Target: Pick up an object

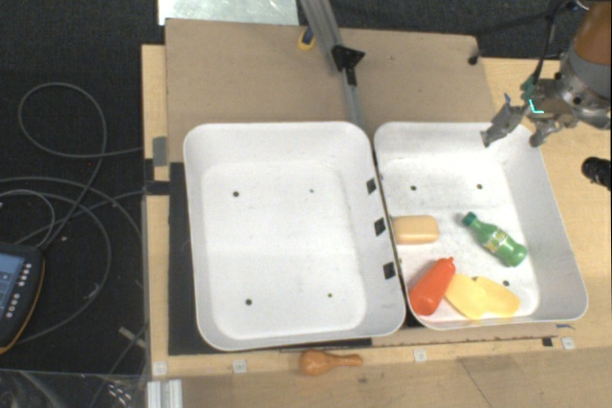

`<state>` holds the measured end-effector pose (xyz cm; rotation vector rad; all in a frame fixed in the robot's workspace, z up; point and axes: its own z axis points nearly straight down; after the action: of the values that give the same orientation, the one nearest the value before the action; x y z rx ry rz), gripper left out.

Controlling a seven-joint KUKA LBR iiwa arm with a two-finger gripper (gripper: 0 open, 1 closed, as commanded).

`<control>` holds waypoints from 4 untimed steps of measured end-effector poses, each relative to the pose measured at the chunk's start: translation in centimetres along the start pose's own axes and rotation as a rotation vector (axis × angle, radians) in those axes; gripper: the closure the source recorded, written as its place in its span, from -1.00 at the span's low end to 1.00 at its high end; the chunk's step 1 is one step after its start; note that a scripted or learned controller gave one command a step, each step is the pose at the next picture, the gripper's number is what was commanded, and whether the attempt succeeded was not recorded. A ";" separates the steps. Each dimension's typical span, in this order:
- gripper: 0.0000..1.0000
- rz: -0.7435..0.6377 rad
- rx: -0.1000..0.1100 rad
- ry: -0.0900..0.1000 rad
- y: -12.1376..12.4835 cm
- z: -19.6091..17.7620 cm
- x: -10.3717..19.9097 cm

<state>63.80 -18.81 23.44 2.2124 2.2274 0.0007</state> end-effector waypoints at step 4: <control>1.00 -0.002 -0.004 -0.001 0.5 13.0 0.8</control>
<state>64.28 -18.04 10.47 2.2078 2.2276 0.0043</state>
